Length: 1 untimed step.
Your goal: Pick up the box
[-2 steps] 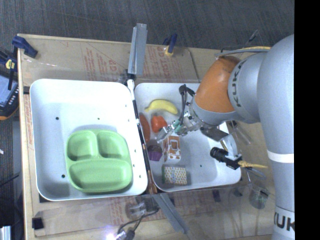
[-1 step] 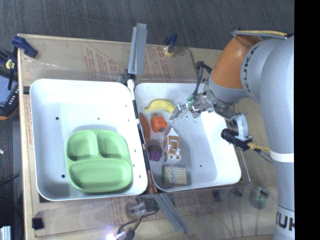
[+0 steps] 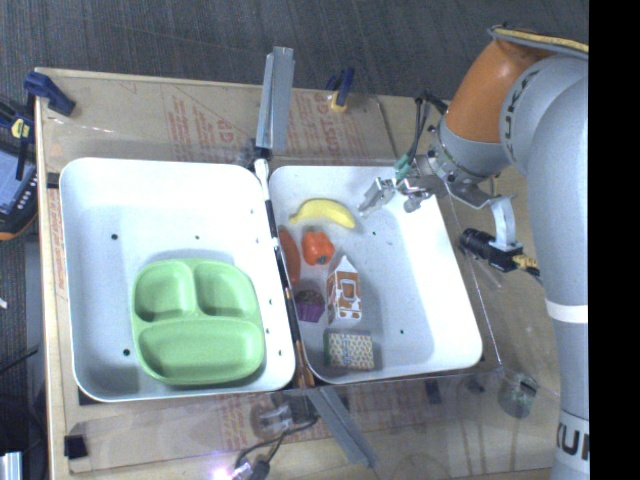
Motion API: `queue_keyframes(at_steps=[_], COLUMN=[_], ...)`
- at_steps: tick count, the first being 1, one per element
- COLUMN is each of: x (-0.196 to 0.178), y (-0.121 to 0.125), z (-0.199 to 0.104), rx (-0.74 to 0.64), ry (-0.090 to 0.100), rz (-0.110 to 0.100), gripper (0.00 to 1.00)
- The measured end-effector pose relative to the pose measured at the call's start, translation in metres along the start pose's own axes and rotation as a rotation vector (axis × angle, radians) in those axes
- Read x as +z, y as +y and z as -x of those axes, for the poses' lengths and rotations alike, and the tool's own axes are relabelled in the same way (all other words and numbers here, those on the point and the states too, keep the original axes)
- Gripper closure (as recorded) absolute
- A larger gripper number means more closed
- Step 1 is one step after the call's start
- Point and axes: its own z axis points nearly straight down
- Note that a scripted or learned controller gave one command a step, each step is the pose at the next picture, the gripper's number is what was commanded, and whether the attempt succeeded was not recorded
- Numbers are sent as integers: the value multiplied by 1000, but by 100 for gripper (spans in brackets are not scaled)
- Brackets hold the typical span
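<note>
Box: upright below banana, hemmed by clutter. Claw: right of banana, fingers apart, holding nothing, grasp pending.

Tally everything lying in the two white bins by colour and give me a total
Green: 1, divided tray
Yellow: 1, banana
Orange-red: 2, carrot, pepper
Purple: 1, small item
White and orange: 1, carton box
Patterned: 1, block
Total: 7

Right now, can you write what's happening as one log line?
claw: open, above right bin, holding nothing | box: in right bin, untouched | banana: beside claw
</note>
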Motion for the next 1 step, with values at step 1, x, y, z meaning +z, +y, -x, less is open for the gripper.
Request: queue_keyframes(at_steps=[1], x=[76], y=[0], z=[-78], rx=[39], ry=[1], rz=[-3], gripper=[0])
